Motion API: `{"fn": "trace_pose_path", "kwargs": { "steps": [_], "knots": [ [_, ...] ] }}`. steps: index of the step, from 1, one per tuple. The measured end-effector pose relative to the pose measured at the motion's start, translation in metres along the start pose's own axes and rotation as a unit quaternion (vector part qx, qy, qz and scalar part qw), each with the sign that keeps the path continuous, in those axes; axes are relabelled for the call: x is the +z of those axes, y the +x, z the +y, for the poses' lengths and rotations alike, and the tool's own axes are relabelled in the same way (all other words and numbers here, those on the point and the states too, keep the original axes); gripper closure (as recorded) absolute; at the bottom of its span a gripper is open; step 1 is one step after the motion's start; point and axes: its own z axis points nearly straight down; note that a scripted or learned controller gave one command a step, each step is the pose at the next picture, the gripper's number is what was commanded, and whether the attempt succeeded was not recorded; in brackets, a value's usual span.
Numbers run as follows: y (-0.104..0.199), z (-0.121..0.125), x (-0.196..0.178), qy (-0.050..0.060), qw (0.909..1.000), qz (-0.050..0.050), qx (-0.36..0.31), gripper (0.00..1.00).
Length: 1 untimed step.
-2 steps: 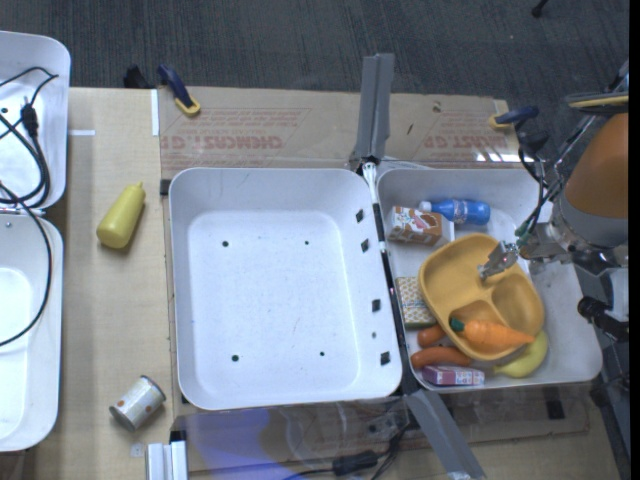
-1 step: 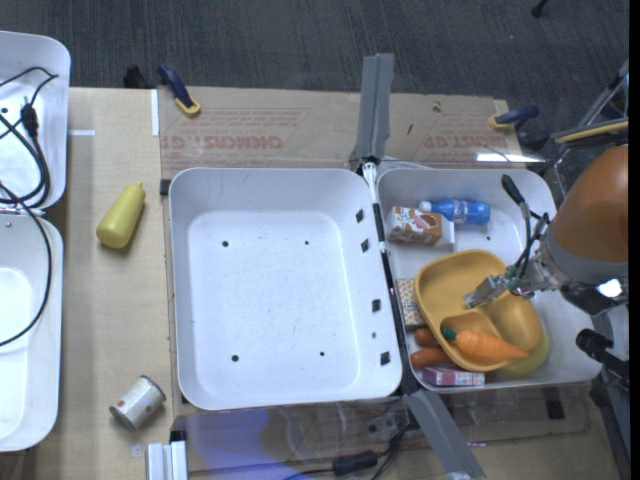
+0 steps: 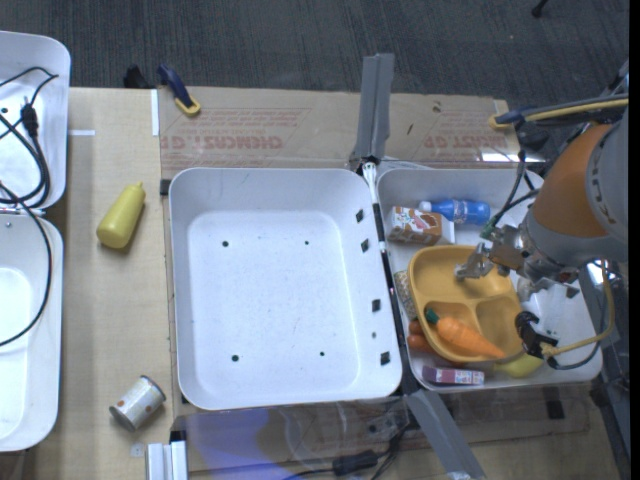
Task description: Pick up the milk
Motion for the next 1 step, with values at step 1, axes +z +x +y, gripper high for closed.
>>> {"fn": "trace_pose_path", "kwargs": {
  "steps": [1],
  "knots": [
    [-0.0012,0.0526,-0.1010,0.007,1.0000,0.002,0.006,0.00]
  ]
}}
